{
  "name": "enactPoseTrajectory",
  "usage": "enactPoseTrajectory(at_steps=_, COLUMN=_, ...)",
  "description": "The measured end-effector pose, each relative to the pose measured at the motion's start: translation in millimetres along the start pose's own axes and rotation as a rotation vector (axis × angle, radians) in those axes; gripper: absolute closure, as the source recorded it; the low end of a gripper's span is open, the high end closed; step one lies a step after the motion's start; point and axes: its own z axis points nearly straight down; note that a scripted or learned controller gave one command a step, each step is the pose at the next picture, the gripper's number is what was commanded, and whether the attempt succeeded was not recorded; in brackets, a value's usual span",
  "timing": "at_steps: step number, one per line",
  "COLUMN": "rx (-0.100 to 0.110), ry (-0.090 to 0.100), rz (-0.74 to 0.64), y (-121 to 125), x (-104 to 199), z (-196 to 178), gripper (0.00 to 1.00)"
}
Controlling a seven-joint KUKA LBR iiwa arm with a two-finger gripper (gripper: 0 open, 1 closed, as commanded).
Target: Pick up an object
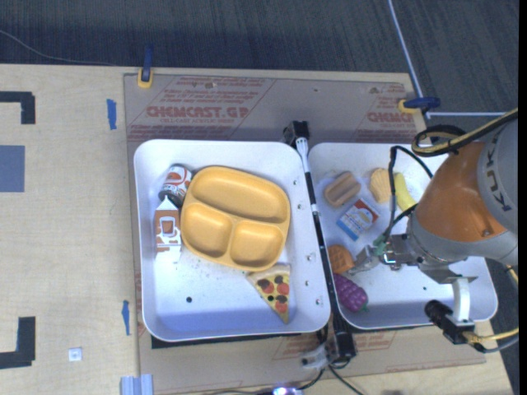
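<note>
the claw [372, 256] sits low in the right bin [412, 313], an orange toy [341, 259] just at its 9 o'clock and purple grapes [351, 294] at 7; whether it is apart or together, i cannot tell. a yellow divided plate [233, 216] lies in the left bin [206, 319].

Even, bright overhead light; soft short shadows. Mild glare on white bins [156, 245] and yellow tray [235, 216]. Overall slightly soft, low resolution; small items lack detail.
</note>
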Motion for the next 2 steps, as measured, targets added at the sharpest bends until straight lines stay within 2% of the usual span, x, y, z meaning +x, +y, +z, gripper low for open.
enactPoseTrajectory(at_steps=1, rx=-0.009, ry=-0.011, rz=0.004, y=1.9, x=-4.5, z=-11.1, gripper=1.0)
enactPoseTrajectory(at_steps=2, rx=0.015, ry=0.008, rz=-0.004, y=4.9, x=68.9, z=-95.6, gripper=1.0)
